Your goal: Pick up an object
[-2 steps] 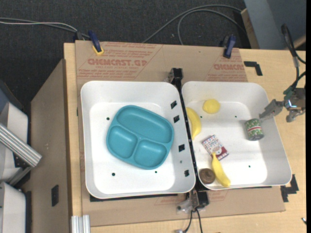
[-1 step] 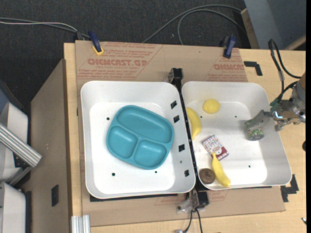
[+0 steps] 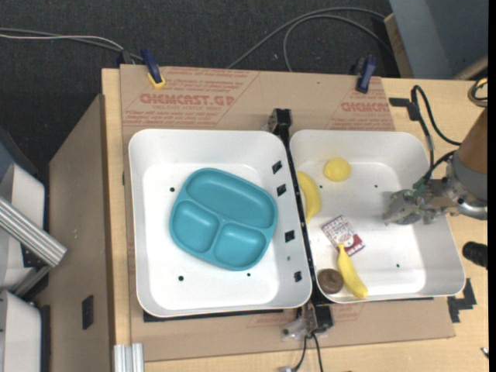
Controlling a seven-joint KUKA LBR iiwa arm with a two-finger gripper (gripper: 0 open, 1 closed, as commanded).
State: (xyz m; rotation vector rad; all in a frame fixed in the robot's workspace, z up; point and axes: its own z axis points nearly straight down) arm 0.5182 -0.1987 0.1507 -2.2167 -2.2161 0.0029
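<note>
The right bin (image 3: 403,147) holds a small yellow ball (image 3: 336,169), a yellow rounded piece (image 3: 308,194) against its left wall, a small red and white packet (image 3: 342,232), a yellow banana (image 3: 350,272) and a brown round object (image 3: 330,280) at the front. My gripper (image 3: 402,208) hangs over the right part of this bin, pointing left, well to the right of the packet. Nothing shows between its fingers.
A teal divided plate (image 3: 223,218) lies in the left bin (image 3: 147,208). A black divider with clips (image 3: 288,208) runs between the bins. Cables (image 3: 422,115) trail over the bench at the back right, and clamps (image 3: 155,72) hold the cardboard.
</note>
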